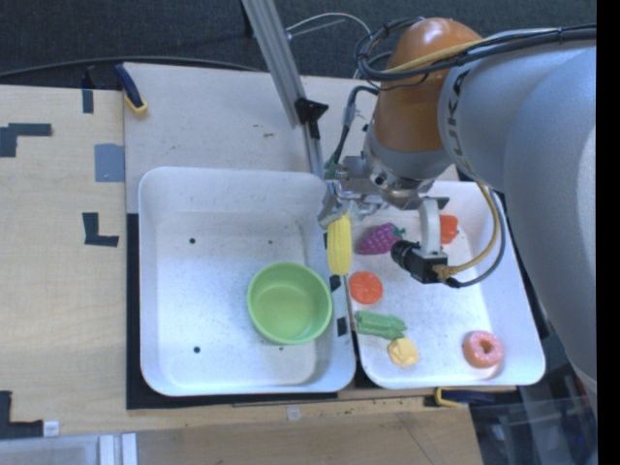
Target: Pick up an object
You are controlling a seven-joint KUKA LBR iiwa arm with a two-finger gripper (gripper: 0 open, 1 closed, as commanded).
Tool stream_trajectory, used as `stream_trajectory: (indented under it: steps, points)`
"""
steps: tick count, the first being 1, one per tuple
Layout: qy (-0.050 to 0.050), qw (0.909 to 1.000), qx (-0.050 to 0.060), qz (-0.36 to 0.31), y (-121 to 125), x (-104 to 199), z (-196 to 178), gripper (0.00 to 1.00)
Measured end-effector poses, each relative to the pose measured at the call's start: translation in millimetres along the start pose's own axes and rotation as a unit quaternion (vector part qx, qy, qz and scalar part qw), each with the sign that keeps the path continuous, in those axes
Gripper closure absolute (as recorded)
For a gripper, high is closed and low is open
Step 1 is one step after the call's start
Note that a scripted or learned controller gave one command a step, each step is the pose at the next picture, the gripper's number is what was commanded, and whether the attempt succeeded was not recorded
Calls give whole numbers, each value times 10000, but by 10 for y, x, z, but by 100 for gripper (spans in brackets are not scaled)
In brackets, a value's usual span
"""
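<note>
The big grey arm [523, 114] is being cut off by the right edge, and much of the right bin [504, 298] is being hidden under it. The left bin [194, 260] is being seen whole, with a green bowl [289, 303] sitting in its near right corner. The gripper [339, 223] is being held over the wall where the two bins meet. A yellow corn cob [339, 245] is being gripped between its fingers, hanging upright just above that wall. In the right bin, a purple bunch of grapes [378, 238] is lying beside the corn. A red thing [448, 229] is being half hidden behind the arm's black part. An orange round thing [365, 287], a green pod [380, 325], a small yellow thing [403, 353] and a pink doughnut [481, 349] are lying nearer the front.
</note>
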State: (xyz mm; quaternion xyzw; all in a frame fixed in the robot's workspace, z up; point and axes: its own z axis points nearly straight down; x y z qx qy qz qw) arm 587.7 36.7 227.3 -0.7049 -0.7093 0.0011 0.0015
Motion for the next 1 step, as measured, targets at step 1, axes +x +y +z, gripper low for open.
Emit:
stream_trajectory:
  steps: [1]
  points:
    - [5, 10000, -7, -6, 92, 611, 34, 100]
